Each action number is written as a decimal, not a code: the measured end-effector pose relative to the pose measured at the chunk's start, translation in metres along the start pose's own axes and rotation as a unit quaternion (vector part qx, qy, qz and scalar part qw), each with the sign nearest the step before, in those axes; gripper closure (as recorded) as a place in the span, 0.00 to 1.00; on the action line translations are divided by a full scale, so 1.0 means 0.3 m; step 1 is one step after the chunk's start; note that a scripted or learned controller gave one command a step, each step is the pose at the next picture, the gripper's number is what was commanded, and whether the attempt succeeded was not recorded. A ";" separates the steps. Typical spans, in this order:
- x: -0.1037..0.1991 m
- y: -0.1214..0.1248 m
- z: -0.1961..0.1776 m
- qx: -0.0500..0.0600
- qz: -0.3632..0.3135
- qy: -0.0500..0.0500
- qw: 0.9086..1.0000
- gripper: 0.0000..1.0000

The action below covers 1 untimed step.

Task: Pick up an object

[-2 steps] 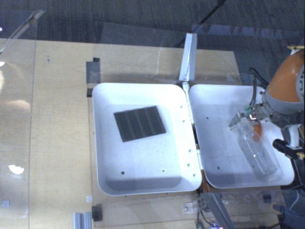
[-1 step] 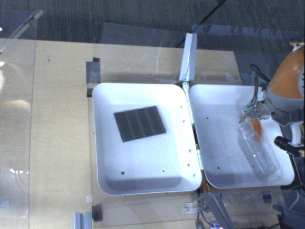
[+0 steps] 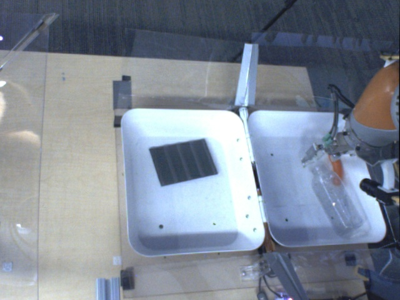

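A clear plastic bottle [image 3: 337,199] lies on its side in the right bin [image 3: 281,186], running from the middle toward the near right corner. A small orange piece [image 3: 337,169] shows at its upper end. My gripper [image 3: 325,150] hangs over the bottle's upper end, low in the bin, under the grey wrist and orange band [image 3: 378,102]. Whether it touches the bottle is unclear. In the left bin [image 3: 144,217] a dark grey ribbed rectangular pad [image 3: 183,161] lies flat, slightly turned, far from the gripper.
A metal divider post [image 3: 247,74] rises behind the seam between the bins. Cables and black arm hardware [image 3: 378,189] crowd the right bin's right rim. A clear panel [image 3: 25,136] stands on the wooden bench at the left.
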<state>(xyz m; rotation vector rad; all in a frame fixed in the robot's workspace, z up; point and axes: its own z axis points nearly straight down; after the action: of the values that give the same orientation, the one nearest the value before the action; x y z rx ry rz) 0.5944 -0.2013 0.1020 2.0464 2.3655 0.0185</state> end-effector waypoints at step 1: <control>-0.004 0.006 0.042 0.003 -0.002 0.001 1.000 0.00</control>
<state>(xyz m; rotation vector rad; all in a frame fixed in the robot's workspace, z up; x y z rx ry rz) 0.5965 -0.2022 0.0893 2.0448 2.3741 0.0123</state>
